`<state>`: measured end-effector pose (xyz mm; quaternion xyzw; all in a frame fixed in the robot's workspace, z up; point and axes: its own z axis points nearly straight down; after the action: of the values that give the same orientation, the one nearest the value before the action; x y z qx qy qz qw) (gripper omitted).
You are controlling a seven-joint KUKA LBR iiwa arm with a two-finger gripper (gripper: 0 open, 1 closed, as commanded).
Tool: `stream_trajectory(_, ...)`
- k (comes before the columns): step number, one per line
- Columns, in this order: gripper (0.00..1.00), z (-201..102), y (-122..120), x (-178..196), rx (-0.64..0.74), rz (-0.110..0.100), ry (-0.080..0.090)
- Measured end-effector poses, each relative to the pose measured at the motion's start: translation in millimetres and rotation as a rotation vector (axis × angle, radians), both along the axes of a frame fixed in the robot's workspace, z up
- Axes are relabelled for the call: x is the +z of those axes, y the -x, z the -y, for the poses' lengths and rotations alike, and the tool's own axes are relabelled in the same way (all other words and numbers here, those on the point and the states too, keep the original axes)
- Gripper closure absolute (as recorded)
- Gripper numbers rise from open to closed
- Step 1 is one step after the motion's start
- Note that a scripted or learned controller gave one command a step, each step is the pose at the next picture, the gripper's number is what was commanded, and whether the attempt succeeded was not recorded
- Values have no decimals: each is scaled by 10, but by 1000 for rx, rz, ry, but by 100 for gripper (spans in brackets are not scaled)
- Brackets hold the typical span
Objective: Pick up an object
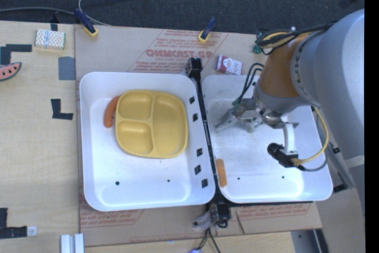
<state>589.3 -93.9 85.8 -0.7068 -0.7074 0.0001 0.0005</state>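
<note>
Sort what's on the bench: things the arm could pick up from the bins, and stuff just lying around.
Pickable, in the bins:
yellow divided plate
orange sausage-like piece beside the plate
small orange piece, right bin

Lying about:
red-and-white packet
two yellow-blue clamps
checkered sponge
</note>
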Motion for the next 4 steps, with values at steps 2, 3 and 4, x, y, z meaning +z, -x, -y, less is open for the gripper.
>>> stream_trajectory(2,0,5,-6,96,0,4,3)
stream_trajectory(3,0,162,-344,-1,1,1,-1)
stream_trajectory(4,100,166,-350,104,2,5,2)
